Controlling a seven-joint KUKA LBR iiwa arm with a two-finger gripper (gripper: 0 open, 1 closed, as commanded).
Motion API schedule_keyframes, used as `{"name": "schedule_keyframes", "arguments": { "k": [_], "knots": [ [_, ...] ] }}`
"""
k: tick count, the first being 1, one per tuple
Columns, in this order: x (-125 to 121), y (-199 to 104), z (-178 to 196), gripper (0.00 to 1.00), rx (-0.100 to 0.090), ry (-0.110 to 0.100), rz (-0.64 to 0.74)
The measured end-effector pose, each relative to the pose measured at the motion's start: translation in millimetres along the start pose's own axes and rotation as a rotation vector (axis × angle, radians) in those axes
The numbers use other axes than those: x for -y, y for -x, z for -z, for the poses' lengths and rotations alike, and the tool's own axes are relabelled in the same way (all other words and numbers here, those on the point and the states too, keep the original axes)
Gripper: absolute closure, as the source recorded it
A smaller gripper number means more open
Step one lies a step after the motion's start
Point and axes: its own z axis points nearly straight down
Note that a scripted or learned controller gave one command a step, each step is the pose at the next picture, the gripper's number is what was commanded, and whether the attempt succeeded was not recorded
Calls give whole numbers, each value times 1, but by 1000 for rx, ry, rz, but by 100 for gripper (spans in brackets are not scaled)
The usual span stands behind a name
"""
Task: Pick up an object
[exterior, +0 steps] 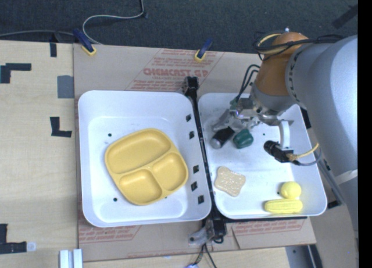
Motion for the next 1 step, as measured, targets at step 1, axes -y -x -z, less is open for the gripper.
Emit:
{"name": "schedule_keyframes", "arguments": {
  "k": [1],
  "knots": [
    [-1,-1,10,100,-1,1,1]
  ]
}}
